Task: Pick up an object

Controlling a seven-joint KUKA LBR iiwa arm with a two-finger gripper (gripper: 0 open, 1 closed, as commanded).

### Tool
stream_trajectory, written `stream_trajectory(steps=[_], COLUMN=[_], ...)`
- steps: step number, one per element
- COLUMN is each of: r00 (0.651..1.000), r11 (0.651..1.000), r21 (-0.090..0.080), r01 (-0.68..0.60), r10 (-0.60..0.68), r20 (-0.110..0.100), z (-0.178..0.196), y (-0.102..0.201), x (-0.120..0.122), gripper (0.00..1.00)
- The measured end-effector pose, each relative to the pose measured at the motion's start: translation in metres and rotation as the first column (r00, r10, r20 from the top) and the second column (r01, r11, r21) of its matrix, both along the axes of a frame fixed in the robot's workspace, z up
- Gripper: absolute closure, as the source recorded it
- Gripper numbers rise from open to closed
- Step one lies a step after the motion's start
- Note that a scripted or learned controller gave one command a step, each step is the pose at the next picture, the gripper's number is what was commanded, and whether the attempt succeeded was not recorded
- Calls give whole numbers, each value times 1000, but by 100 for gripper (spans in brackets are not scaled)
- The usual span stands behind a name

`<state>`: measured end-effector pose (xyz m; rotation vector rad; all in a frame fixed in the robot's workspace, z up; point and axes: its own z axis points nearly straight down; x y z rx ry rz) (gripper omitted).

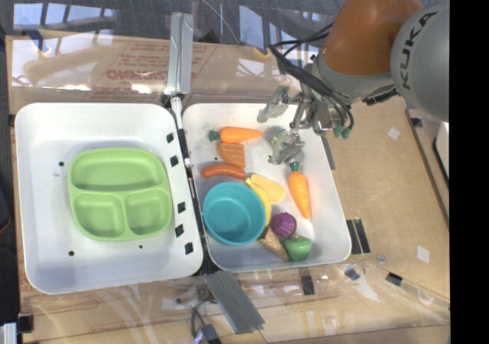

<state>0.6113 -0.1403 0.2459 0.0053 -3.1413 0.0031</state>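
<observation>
Gripper over right bin, fingers spread, nothing between them. Carrot just below it, another carrot to its left. Blue bowl at bin's front. Green tray in left bin.

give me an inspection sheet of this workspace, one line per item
surface: wooden bench with two white bins, left bin, right bin
job's things: in the right bin, two carrots, sausage, blue bowl, yellow piece, purple piece, green piece
clutter: green tray in the left bin
grippers: gripper low in the right bin, above the near carrot, nothing seen between its fingers
cables: black cables by the wrist
surroundings: printed cardboard behind the bins
</observation>
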Motion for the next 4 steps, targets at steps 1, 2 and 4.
stream_trajectory(steps=[1, 2, 4], r00=[999, 995, 975], r11=[1000, 995, 975], r21=[6, 3, -2], r01=[-30, -99, -221], r10=[30, 99, 221], r20=[-11, -1, 16], z=[-131, -154, -1], y=[31, 39, 84], x=[14, 41, 49], gripper=[0, 0, 100])
